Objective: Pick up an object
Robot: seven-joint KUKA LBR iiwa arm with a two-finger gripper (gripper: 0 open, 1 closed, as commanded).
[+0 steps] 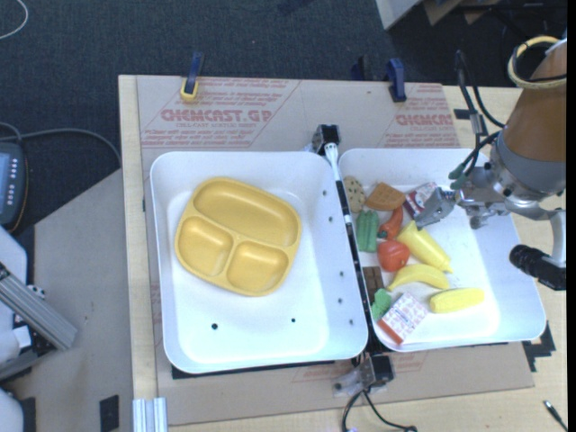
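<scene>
"CHEMCAST GP" printed on board (pixel 225 106)

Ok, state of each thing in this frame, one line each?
Gripper: low over the right bin's upper part, fingers hard to read.
Yellow tray: upright in the left bin, compartments bare.
Right bin: holds a cluster of toy food on its left side.
Banana: lying flat.
Tomato: resting beside the banana.
Corn: lying on its side.

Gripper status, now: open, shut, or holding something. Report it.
Gripper: cannot be told. It sits low over the right bin, at the upper edge of the toy food pile; nothing is visibly held.
</scene>
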